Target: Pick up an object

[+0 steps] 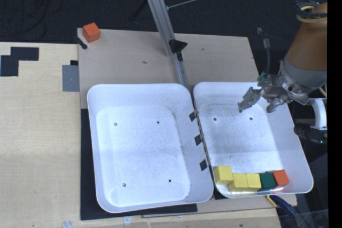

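Gripper (259, 100) poised over the far right part of the right bin (299, 155), fingers spread apart, nothing between them. Along that bin's near edge, well apart from the gripper, a row of blocks: yellow block (223, 173), two more yellow blocks (247, 181), green block (266, 180), orange block (280, 177). Left bin (101, 189) alongside. Beyond the bins, far left on the bench, an orange cube (91, 31).

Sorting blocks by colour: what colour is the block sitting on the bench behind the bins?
Orange block, seen in the camera view.
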`<action>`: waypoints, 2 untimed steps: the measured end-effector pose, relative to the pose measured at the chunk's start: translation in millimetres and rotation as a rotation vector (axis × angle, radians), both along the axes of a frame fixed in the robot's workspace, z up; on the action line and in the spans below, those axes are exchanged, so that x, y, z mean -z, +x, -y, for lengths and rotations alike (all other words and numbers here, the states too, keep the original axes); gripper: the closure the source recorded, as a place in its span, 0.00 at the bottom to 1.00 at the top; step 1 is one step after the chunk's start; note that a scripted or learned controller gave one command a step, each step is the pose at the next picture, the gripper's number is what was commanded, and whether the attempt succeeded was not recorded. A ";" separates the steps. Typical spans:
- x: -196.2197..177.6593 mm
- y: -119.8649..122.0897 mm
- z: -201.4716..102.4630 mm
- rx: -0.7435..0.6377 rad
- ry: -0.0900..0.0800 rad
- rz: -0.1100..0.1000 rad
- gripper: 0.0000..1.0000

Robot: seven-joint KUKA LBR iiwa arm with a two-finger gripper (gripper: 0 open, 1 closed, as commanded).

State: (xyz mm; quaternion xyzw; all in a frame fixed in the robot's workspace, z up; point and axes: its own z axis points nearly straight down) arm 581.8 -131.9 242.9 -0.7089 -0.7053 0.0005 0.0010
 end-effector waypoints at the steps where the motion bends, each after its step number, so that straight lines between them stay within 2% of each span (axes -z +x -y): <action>1: -106.6 30.1 -29.5 -0.008 -0.002 0.010 0.00; 2: -197.2 28.5 -12.5 -0.008 -0.003 0.009 0.00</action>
